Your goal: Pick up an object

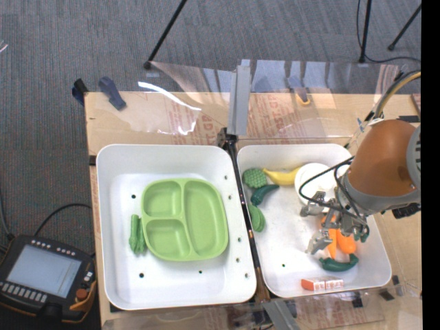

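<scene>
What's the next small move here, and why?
Probably a short descent onto the carrot. The end effector sits right over it in the right bin, but nothing shows between its fingers yet. A green piece lies against the carrot's near side, so go straight down.

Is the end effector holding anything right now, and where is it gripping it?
It cannot be told. The end effector sits right over an orange toy in the right bin, but no object is clearly seen between its fingers.
</scene>
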You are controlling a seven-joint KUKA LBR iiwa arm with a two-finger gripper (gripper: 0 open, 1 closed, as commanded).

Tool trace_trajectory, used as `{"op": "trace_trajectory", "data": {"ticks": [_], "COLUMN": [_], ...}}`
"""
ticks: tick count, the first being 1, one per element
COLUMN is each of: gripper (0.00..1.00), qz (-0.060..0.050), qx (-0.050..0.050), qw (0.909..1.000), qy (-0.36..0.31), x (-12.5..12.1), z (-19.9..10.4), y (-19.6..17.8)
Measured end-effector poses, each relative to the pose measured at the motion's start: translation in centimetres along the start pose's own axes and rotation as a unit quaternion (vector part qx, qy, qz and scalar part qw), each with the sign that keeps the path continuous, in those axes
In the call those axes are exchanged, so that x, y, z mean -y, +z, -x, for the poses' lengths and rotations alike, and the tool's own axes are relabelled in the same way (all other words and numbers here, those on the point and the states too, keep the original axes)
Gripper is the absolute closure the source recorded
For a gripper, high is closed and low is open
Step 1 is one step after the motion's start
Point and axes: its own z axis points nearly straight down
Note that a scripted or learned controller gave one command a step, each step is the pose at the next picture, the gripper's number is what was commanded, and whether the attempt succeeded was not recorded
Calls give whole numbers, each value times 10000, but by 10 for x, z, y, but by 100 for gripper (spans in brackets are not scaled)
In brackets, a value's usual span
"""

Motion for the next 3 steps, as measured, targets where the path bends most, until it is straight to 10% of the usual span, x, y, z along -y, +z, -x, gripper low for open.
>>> {"op": "trace_trajectory", "data": {"ticks": [1, 2, 3], "gripper": [0, 0, 100], "qz": [-2, 5, 2], "qx": [63, 5, 4], "qw": [9999, 10000, 9999], "qy": [105, -78, -115], "x": [35, -3, -5], "z": [-55, -55, -54], "y": [-3, 0, -10]}}
